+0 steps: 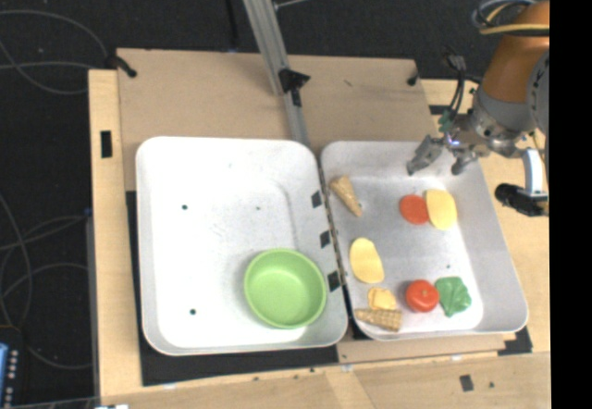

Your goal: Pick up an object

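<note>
From the camera's right side the grey arm [518,74], with its orange band above the wrist, reaches in over the far right corner of the right bin [490,241]. Its pincer [441,160] hangs just above that corner with the two fingers spread apart and nothing between them. No writing or label can be read anywhere. The right bin holds the loose pieces: a tan wedge [346,195] near its left wall, a red ball [413,209] touching a yellow piece [442,209] just beside it and closest to the pincer, a yellow oval [366,260] lower down, a small yellow chunk [381,299] with a waffle cone [381,317] at the near edge, and a red tomato [422,295] beside a green pepper [452,295] at the near right. The left bin [185,176] carries a green bowl [285,288] in its near right corner, upright. Both bins sit side by side on the tan worktop [370,83].
</note>
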Motion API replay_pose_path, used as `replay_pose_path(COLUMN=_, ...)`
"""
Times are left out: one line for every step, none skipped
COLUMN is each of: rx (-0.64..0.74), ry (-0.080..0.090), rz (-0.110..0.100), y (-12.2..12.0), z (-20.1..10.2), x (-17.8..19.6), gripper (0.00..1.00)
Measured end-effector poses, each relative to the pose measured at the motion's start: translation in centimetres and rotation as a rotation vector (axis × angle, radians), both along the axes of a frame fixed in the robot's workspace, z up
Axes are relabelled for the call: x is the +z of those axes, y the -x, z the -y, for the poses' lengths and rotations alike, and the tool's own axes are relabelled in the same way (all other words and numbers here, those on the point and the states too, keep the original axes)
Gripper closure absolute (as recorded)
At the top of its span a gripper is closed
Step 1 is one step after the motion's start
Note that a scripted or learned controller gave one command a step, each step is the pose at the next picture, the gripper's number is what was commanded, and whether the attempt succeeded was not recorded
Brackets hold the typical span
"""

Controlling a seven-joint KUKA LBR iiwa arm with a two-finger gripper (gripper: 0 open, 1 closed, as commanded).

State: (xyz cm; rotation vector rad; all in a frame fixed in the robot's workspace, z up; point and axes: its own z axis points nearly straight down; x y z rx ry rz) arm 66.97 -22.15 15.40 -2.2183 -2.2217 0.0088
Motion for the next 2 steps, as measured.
replay_pose_path(rx=0.001, ry=0.001, rz=0.001, y=0.1, z=0.2, x=-5.3, gripper=0.00)
replay_pose_path(rx=0.003, ry=0.006, rz=0.010, y=-0.1, z=0.3, x=-3.6, gripper=1.00)
